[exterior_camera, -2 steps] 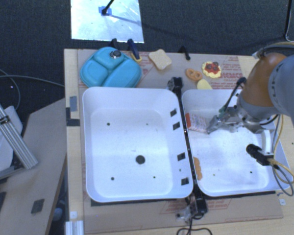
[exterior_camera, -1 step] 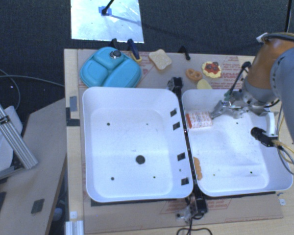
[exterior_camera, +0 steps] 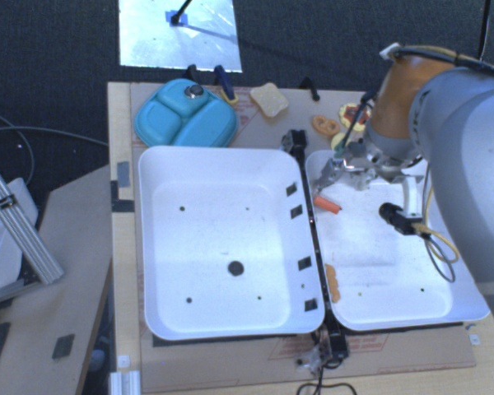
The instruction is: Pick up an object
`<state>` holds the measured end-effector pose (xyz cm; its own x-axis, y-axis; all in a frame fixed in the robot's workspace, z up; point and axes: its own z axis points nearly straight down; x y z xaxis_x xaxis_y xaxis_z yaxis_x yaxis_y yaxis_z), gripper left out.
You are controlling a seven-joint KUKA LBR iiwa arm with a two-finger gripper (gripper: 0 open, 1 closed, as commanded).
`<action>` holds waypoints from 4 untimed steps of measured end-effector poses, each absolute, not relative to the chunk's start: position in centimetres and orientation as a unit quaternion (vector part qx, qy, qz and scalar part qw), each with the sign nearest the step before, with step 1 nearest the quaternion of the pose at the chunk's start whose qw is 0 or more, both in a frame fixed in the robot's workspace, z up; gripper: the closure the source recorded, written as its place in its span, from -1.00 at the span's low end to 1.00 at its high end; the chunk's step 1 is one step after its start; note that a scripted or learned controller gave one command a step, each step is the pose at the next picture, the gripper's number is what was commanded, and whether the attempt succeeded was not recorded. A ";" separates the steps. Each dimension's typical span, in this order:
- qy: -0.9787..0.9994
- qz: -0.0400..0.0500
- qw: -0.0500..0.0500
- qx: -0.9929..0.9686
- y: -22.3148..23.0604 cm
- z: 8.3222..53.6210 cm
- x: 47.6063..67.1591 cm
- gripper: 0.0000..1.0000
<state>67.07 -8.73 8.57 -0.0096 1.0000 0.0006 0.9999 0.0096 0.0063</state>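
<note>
Dark carpet, bench [exterior_camera: 123,220] with two white bins, gripper [exterior_camera: 328,177] at right bin [exterior_camera: 395,295] ten o'clock, above orange carrot [exterior_camera: 328,205], finger state can't tell, dark disc [exterior_camera: 235,267] in left bin [exterior_camera: 160,171].

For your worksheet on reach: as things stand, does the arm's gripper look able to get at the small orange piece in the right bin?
Probably yes. The gripper hangs just above the orange piece near the right bin's left wall, with nothing lying between them.
</note>
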 end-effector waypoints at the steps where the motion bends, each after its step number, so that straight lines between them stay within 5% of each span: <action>1: 0.707 0.002 0.003 0.707 -9.4 8.7 59.6 -1.00; 2: 0.709 0.003 0.004 0.705 -9.9 8.6 66.3 -1.00; 3: 0.710 0.003 0.004 0.705 -10.0 9.7 66.2 1.00; 4: 0.707 0.000 -0.001 0.707 -8.5 15.7 57.3 1.00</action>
<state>57.32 -8.52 15.71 0.0005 1.0000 0.0016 1.0000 -0.0005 -0.0027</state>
